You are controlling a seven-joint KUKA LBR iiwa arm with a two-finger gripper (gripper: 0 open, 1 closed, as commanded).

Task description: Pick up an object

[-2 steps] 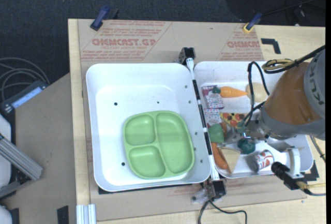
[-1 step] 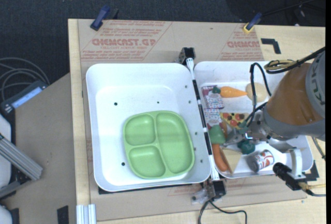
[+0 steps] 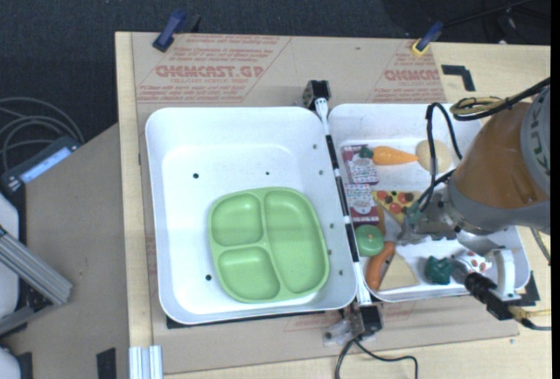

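The right bin (image 3: 385, 116) of smooth white plastic holds small toy foods: an orange carrot (image 3: 395, 157) at its far side, a round green piece (image 3: 368, 239) and a dark green piece (image 3: 437, 269) nearer. The gripper (image 3: 418, 224) hangs among them; the wrist hides it, so I cannot tell its state. The left bin (image 3: 171, 193) carries a glossy green divided plate (image 3: 267, 244).

Divided plate (image 3: 267, 243) in left bin (image 3: 166, 150) (toys right)

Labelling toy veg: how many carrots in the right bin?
2. One carrot lies near the bin's far wall, by the arm. The other carrot lies near the front, below a green piece. The arm may hide more.
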